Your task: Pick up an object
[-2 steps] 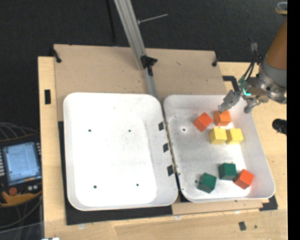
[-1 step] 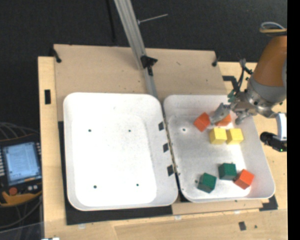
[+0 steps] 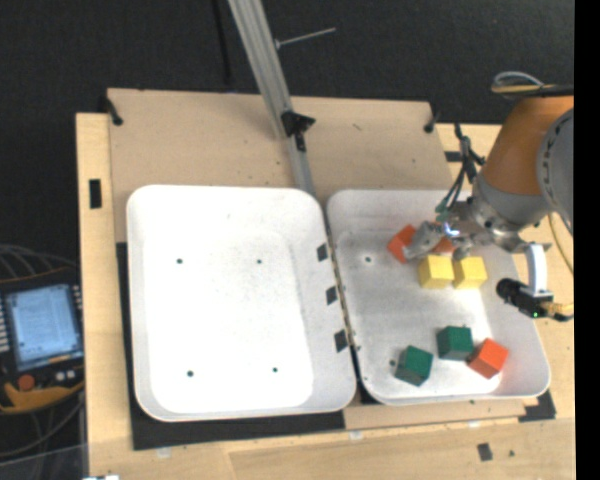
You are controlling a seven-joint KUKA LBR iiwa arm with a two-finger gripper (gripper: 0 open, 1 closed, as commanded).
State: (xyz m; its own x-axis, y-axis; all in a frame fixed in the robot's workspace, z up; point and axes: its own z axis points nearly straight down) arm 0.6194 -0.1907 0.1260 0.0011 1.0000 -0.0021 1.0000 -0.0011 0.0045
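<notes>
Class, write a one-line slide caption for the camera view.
KUKA arm's gripper hovers by an orange block and two yellow blocks in the right bin.

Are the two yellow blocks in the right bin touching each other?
Touching. The camera view shows the left yellow block and the right yellow block side by side with no white bin floor between their facing sides, just below the gripper.
</notes>
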